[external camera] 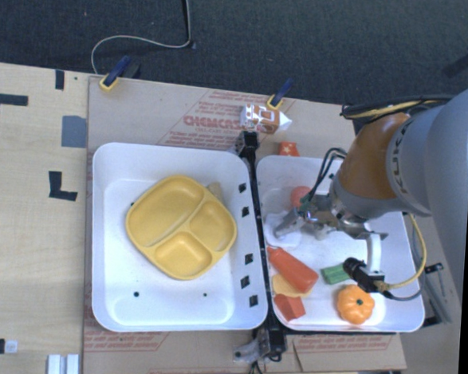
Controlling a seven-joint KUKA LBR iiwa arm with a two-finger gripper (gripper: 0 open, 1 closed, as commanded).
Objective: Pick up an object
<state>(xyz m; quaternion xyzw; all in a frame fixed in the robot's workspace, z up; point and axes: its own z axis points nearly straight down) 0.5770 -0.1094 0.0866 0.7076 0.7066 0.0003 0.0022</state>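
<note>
Yellow divided plate (182, 226) flat in the left bin (104, 213), well left of the gripper (289, 224). Gripper low over right bin floor, probably reaching for a pick; fingers blurred, open or closed impossible to tell. Below gripper: red-orange carrot-like piece (292, 267). Further right: small orange pumpkin (354, 304), round, ribbed.

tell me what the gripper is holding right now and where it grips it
It cannot be told. The gripper is low in the right bin, near a red object, but the view shows nothing clearly between its fingers.
</note>
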